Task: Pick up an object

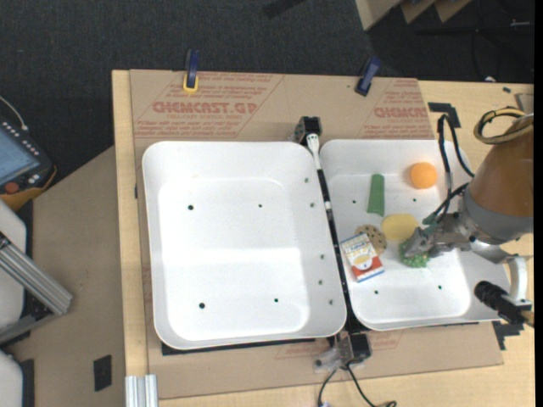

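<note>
The right bin [399, 308] holds an orange ball [422, 175], a green stick [375, 193], a yellow lump [399, 225], a brown cookie-like disc [370, 235], a small red and white box [363, 258] and a green leafy piece [415, 259]. My gripper [417, 246] reaches in from the right and is down at the green leafy piece, just right of the yellow lump. The arm's orange band [507, 181] sits above it.
The left bin [229, 244] lies beside the right one, with a black divider clip [308, 131] at the top between them. Blue and yellow clamps [192, 73] hold the cardboard base. Cables [450, 155] run along the right bin's far edge.
</note>
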Motion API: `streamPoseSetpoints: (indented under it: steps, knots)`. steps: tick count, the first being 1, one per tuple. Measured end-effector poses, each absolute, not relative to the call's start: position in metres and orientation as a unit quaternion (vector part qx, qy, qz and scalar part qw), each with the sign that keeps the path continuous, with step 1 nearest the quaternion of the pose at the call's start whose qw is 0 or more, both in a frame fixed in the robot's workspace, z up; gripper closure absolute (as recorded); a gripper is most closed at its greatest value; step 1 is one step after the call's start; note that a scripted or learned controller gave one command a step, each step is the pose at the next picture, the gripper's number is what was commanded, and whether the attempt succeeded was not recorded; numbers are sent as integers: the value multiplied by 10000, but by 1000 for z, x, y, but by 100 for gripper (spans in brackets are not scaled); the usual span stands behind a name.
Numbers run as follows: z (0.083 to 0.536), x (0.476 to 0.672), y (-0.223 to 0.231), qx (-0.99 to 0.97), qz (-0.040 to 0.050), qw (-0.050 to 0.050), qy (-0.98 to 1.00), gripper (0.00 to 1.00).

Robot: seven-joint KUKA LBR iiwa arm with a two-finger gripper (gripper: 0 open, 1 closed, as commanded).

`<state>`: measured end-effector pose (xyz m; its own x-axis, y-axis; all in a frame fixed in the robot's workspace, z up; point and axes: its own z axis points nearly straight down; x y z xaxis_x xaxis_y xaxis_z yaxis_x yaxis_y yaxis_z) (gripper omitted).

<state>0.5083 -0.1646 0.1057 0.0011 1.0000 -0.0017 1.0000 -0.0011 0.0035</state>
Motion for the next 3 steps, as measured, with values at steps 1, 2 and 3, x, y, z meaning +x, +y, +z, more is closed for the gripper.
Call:
streamPoseSetpoints:
  steps: [1, 2, 3]
  knots:
    - [190, 548, -73, 7034, 41, 37, 7108, 100]
    - [184, 476, 6, 7047, -11, -42, 7094, 100]
    - [231, 480, 59, 7045, 27, 9, 7097, 100]
